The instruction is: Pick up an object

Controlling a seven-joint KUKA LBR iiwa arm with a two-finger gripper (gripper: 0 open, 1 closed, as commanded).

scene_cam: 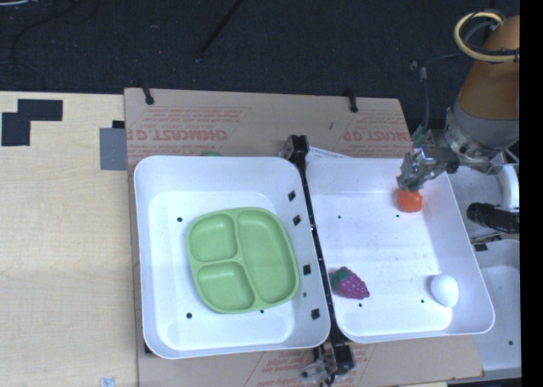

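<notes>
gripper [413, 180] low over orange object [410, 199] in right bin [475, 292], touching its top; cannot tell its state. no lift yet; grasp unconfirmed.

The right bin [382, 326] has lots of bare floor in the middle, with an orange thing [411, 200] far, a purple toy [349, 283] near left and a white ball [444, 289] near right.

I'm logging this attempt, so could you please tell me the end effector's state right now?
End effector: directly above the orange object in the right bin; open or shut cannot be told.
</notes>
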